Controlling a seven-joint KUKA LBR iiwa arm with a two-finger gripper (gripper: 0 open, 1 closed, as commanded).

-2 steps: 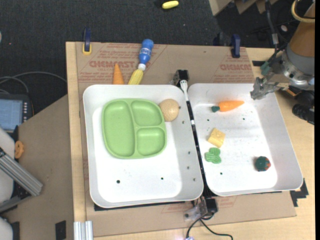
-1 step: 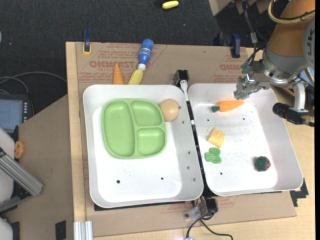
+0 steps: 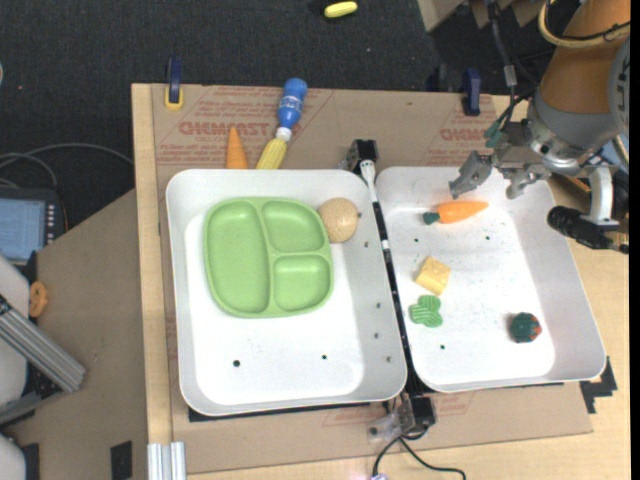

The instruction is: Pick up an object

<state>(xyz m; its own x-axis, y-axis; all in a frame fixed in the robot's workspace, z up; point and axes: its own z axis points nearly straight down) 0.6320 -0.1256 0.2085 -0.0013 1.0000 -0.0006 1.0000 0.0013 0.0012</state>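
1. 4 small items lay in the right bin (image 3: 570, 298); the toy carrot (image 3: 458, 211) sat nearest the gripper (image 3: 497, 176).
2. Gripper hung open and empty just above the carrot.
3. Best approach: centre the fingers across the carrot, then descend straight.

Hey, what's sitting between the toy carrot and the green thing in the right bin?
In the camera view, the yellow cheese wedge lies between the toy carrot and the green toy.

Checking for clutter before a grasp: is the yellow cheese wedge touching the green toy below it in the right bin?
Apart. The camera view shows a strip of white bin floor between the cheese wedge and the green toy.
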